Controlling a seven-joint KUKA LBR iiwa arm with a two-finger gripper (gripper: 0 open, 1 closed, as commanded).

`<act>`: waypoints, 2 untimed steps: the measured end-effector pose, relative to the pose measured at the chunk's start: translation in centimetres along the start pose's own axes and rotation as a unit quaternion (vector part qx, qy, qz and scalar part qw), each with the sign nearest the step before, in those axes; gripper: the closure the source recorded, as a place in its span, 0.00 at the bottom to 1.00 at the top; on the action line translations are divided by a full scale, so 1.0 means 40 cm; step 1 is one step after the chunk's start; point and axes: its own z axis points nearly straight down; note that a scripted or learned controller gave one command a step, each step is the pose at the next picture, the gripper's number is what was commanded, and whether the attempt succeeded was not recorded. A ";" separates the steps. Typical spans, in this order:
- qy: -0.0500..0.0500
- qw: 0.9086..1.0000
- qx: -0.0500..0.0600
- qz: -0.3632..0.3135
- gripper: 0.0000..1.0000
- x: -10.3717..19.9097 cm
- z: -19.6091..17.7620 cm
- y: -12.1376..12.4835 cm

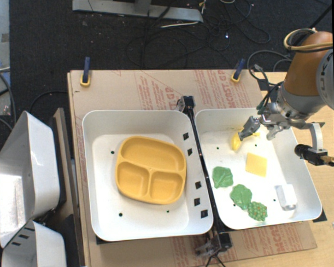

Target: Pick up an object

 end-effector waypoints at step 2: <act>-0.001 1.000 -0.004 0.000 0.00 0.007 0.193 0.002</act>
